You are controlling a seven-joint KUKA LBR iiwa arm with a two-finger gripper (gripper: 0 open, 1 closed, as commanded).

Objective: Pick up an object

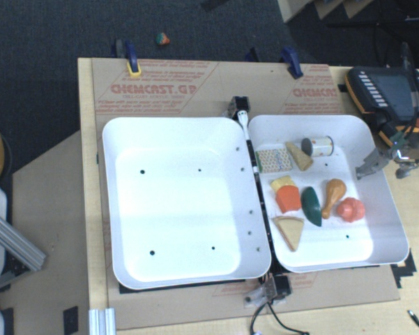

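The right white bin (383, 239) holds several small objects. A silver can (318, 146) lies on its side near the back, next to a beige wedge (300, 156) and a speckled pad (274, 160). In the middle are a yellow piece (284, 183), an orange block (288, 199), a dark green vegetable (311, 205), a brown drumstick (332, 194) and a red fruit (350, 209). A tan wedge (290, 232) lies nearest the front. My gripper (385, 158) hangs over the bin's right rim, to the right of all the objects and touching none.
The left white bin (118, 208) sits beside the right one, on a cardboard-covered bench. A black and orange pendant (382, 89) rests at the back right. Blue clamps (132, 56) (291, 61) grip the bench's far edge. A metal rail (14, 246) stands at the left.
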